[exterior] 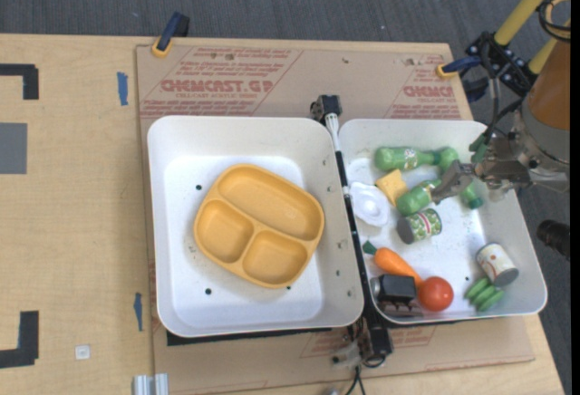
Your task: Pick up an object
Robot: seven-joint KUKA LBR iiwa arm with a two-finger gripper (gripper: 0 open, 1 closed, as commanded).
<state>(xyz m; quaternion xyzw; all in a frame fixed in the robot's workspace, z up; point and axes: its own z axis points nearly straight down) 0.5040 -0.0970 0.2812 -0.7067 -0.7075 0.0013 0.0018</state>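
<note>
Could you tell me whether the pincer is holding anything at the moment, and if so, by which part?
It cannot be told: the pincer is low among the green toy bottles in the right bin, with no object visibly clamped.

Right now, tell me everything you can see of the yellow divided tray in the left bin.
The yellow divided tray is a rounded, plastic-looking dish with three compartments: one long one along its upper right side and two smaller ones along its lower left. It lies flat and right side up, turned at an angle to the bin's sides, near the middle of the left bin. Its compartments hold nothing. It rests on the bin floor, apart from the walls, and no other object touches it.
</note>
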